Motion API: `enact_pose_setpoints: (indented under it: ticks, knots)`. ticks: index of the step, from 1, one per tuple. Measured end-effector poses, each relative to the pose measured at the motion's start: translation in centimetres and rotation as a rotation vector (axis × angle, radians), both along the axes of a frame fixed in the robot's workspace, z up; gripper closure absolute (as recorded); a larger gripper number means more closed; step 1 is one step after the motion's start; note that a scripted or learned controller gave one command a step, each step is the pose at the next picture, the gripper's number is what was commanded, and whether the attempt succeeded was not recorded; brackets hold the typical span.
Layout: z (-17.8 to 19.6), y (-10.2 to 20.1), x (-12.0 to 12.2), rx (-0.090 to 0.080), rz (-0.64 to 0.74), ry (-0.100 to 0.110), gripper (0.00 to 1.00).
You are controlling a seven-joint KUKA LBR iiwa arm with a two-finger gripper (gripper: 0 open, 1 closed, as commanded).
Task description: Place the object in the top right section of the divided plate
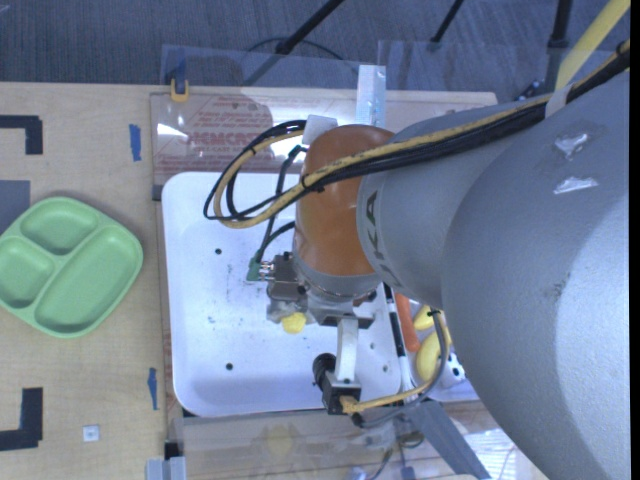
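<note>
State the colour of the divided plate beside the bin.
Light green divided plate, clearest in the camera view, on the wooden bench.

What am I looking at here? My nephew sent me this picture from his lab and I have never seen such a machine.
It is one picture, from a camera fixed above a workbench, looking down at a slant. The big grey shape with the orange band is a robot arm reaching in from the right, over a shallow white bin. Its bulk hides its gripper, so I cannot tell whether it holds anything. A small yellow object peeks out beneath the wrist. On the wooden bench to the left lies a green divided plate, where an object is meant to go.
</note>
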State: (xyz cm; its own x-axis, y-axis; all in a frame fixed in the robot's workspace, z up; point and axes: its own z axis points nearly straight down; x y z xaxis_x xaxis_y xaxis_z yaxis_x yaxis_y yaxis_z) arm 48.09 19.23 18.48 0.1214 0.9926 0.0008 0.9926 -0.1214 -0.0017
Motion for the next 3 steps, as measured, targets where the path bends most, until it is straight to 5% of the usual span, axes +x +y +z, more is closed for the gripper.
enact_pose_setpoints:
  ticks: [1,2,3]
  knots:
    - [0.9,0.1,0.0,0.000,0.001,0.001,1.00]
    - [-9.1,2.9,-0.2,-0.001,-0.037,0.000,1.00]
    - [-8.3,2.9,-0.2,-0.001,-0.040,0.002,1.00]
